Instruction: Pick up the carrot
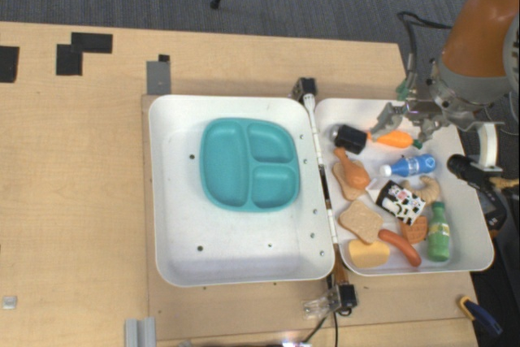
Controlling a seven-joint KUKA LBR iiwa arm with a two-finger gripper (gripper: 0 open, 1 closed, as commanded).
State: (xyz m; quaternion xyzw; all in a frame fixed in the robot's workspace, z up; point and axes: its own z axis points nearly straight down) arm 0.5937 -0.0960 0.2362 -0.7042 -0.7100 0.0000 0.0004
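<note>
Taking the right white plastic bin [471, 252] as the landmark: along its near edge are lying one yellow wedge of toy cheese [368, 254], one red toy sausage [401, 247] and one green plastic bottle [439, 232]. Farther in are sitting one tan slice of toy bread [361, 219], one black-and-white cow-patterned block [400, 202], one brown toy drumstick [351, 174] and one small blue bottle [411, 166]. At its far side the smooth orange toy carrot [393, 140] is lying just under the metal tool [413, 114], whose fingers are hanging spread, one on either side above it, pinching nothing. Beside this bin, one teal three-compartment plate [249, 163] is resting in the left bin [175, 175].
</note>
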